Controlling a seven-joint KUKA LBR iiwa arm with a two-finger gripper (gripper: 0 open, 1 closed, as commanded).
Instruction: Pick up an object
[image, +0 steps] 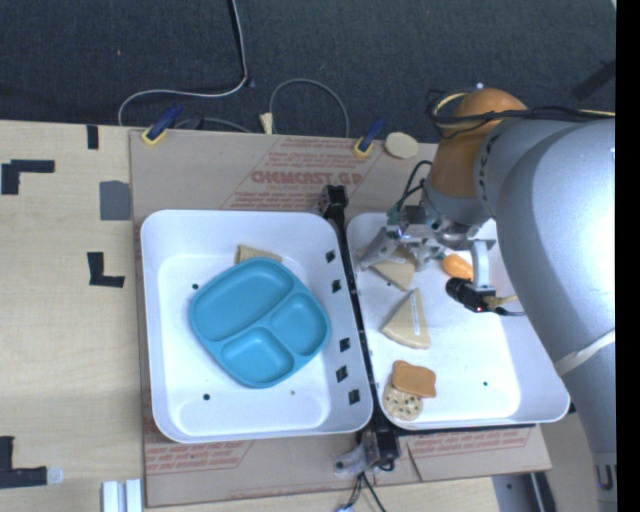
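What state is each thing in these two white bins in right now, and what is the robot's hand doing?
Blue divided tray: flat in the left bin, nothing in its compartments.
Tan wedge: lying loose mid right bin.
Cookie and toast: touching, near the front.
Orange piece: beside the hand.
Hand: low over a pale wedge at the bin's back; grip unclear.

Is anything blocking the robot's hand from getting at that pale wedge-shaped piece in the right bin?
Nothing visible does. The hand hangs over the top of the right bin, right by a smaller tan piece. The pale wedge lies just below that, uncovered, with bare bin floor around it.
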